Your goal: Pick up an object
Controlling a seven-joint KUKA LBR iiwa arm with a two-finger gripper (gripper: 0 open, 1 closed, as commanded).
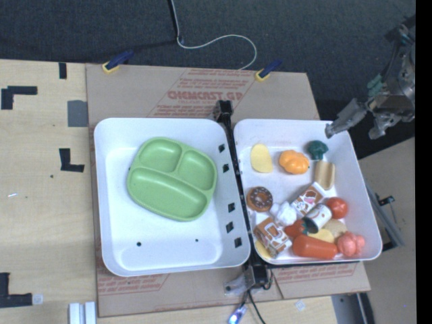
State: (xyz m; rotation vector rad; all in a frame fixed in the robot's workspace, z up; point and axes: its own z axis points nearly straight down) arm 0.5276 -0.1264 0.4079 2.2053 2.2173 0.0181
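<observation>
1. Left bin: the shallow white left bin (111, 201) rests on the cardboard-covered tabletop (196, 90). It contains one light green plastic divided plate (172, 178), lying flat in the upper middle of the bin.

2. Right bin: the shallow white right bin (358, 174) stands just beside the left one and holds all candidate objects. In the upper part lie a pale yellow rounded toy piece (261, 158), an orange rounded toy fruit (293, 162), a dark green round piece (317, 148) and a tan cylindrical piece (325, 175). Below them lies a brown toy doughnut (260, 198). The lower right corner holds a crowded pile, including a red sausage-shaped toy (314, 248) and a pink lumpy toy (351, 244).

3. Arm: the gripper (337, 128) is at the upper right corner of the right bin, above its rim, near the dark green round piece. Nothing is visible between the fingers. Whether they are released or clenched cannot be told.

4. Task status: judged as early. No object is lifted; every item lies in the right bin. Remaining steps: select an object, descend, close on it, raise it.
</observation>
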